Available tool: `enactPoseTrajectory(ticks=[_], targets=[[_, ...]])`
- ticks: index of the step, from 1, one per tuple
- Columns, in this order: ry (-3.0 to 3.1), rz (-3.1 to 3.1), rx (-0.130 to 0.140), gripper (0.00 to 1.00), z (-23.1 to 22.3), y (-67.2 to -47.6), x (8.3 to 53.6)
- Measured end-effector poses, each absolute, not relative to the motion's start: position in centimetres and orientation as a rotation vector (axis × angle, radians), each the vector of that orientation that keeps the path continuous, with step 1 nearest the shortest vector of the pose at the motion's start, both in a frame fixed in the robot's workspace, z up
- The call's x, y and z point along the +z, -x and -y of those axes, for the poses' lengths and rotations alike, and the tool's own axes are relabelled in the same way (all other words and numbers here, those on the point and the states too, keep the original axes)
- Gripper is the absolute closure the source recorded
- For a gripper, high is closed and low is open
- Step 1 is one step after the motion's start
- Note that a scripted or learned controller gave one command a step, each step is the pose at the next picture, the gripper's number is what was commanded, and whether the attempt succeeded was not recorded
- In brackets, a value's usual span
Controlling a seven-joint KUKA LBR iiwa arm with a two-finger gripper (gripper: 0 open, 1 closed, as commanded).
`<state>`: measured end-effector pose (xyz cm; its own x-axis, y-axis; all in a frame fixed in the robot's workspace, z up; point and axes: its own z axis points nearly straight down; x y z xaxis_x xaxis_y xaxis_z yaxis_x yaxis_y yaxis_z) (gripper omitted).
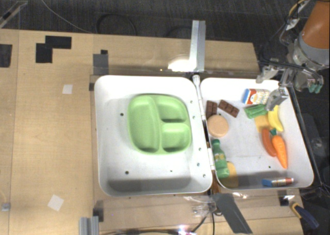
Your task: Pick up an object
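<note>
Gripper point(279, 96) low over right bin point(242, 156), near banana point(276, 118). Can't tell if open or holding anything. Nothing lifted yet; pick-up still left.

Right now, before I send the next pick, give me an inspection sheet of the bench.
Surface: wooden bench, two white bins side by side.
Job's things: right bin holds carrot, banana, chocolate pieces, green bottle, marker.
Clutter: green divided tray in left bin.
Grippers: gripper over the right bin's far corner, near the banana; grip unclear.
Cables: thin cable on dark floor.
Surroundings: black tape marks.
</note>
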<state>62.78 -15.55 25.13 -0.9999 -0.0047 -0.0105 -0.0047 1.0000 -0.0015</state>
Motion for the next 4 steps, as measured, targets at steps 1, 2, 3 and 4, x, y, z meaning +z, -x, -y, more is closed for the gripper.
enactPoseTrajectory(ticks=[1, 2, 3, 4], targets=[[0.075, -3.142, 0.003, 0.00, 17.5, -61.3, 10.0], [0.058, -3.128, -0.007, 0.00, 20.7, -56.3, 8.9], [0.169, -3.122, -0.007, 0.00, 20.6, -51.5, 9.0], [0.134, -3.119, -0.010, 0.00, 20.5, -50.0, 9.0]])
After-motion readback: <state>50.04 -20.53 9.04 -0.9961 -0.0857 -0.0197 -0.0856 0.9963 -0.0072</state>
